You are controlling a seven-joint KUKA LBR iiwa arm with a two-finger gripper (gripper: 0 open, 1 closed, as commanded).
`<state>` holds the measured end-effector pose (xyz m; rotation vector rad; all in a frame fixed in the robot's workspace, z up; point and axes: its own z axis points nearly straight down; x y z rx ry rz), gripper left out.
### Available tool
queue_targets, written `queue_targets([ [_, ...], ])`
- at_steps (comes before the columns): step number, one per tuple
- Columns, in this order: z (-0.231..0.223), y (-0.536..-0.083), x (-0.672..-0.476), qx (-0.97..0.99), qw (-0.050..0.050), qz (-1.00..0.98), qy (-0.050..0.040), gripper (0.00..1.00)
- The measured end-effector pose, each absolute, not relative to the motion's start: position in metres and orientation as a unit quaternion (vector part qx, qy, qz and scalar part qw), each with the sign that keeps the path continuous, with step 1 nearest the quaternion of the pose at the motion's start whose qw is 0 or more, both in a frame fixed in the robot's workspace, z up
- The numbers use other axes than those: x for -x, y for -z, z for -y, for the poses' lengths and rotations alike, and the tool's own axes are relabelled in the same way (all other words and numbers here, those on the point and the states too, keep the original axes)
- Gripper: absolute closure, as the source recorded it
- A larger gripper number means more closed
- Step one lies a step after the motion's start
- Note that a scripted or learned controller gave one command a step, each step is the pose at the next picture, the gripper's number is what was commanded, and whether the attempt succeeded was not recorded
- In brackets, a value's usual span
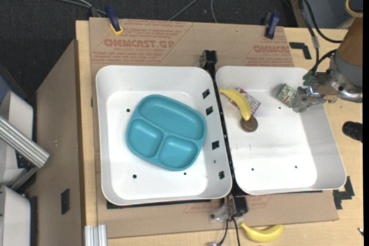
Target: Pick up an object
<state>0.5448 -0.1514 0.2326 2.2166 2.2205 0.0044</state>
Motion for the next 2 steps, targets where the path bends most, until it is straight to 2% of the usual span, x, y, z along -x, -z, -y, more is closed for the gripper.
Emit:
queue_targets([
  [1,0.098,-0.221,-0.552,-0.705,-0.002,-0.709,-0.0006,1.00],
  [2,0.054,-0.221,-0.559,-0.705,-0.001,-0.709,-0.0008,1.00],
])
